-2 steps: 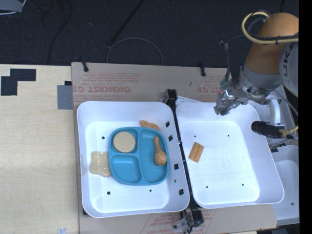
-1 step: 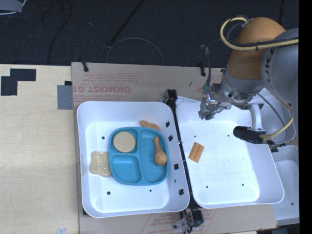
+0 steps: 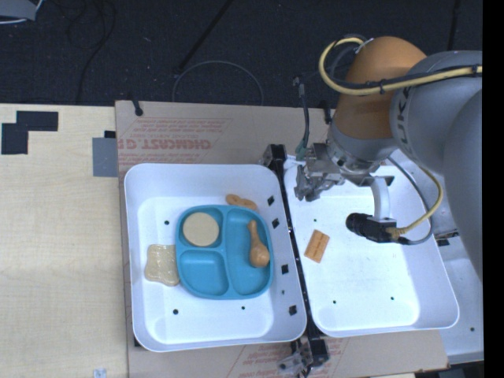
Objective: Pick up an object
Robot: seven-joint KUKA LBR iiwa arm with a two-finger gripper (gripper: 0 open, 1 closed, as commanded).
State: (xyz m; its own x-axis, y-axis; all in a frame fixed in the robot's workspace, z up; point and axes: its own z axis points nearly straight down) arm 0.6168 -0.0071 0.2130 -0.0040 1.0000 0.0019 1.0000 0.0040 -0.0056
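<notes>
An orange waffle-like piece [image 3: 316, 246] lies in the right bin [image 3: 378, 305], near its left wall. My gripper [image 3: 309, 189] hangs over the right bin's upper left corner, up and slightly left of that piece, with nothing visible between its fingers. In the left bin [image 3: 150, 203] sits a blue divided tray [image 3: 206, 278] holding a round tan cookie [image 3: 200, 229] and a tan drumstick-shaped item [image 3: 257, 245]. A pale bread-like piece [image 3: 162, 264] lies against the tray's left side. A small tan piece [image 3: 242, 202] lies just above the tray.
The grey arm with its orange band [image 3: 378, 77] covers the right bin's upper right part. A black cable fitting [image 3: 370, 227] hangs over the right bin's middle. Cardboard [image 3: 197, 132] lies under both bins, and a wooden bench top [image 3: 55, 250] extends left.
</notes>
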